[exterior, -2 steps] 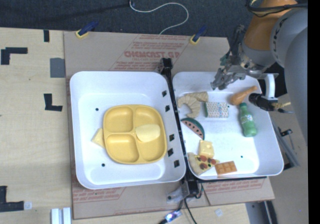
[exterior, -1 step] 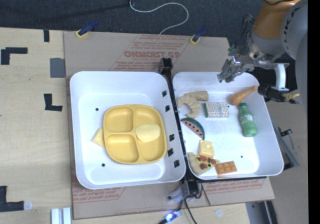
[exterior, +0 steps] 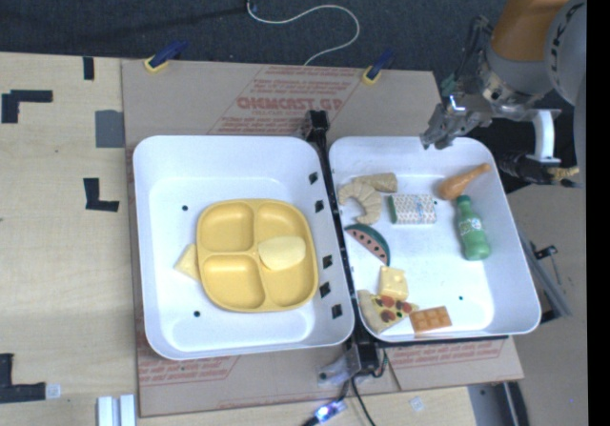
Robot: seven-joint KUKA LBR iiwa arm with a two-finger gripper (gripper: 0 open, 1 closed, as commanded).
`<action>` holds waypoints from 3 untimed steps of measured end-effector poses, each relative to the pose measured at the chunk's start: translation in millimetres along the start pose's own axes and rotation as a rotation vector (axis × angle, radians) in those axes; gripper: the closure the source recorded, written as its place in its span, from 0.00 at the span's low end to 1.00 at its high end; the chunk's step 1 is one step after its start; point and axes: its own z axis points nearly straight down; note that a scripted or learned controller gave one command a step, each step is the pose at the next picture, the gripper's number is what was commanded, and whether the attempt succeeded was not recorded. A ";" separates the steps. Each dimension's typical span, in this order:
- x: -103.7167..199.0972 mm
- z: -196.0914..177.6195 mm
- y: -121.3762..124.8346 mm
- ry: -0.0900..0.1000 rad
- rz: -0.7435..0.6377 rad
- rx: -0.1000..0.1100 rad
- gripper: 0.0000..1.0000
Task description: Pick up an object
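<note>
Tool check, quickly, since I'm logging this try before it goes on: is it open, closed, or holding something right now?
Tool: cannot be told; it hangs over the back rim of the right bin, with nothing seen in it.

Both white bins (exterior: 157,224) looked like smooth, slightly glossy plastic. The yellow divided plate (exterior: 229,267) was matt plastic, as was the pale slice (exterior: 282,252) lying in it. The green bottle (exterior: 470,230) had a glossy plastic sheen. Beneath the bins lay matt brown cardboard (exterior: 276,100) with red print. The arm's orange band (exterior: 538,5) shone, smooth and glossy.
</note>
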 end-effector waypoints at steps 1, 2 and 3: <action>23.6 -6.5 -42.4 0.000 0.000 0.004 1.00; 52.2 -11.9 -83.5 0.000 -0.001 0.005 1.00; 90.1 7.5 -126.7 0.001 -0.002 0.009 1.00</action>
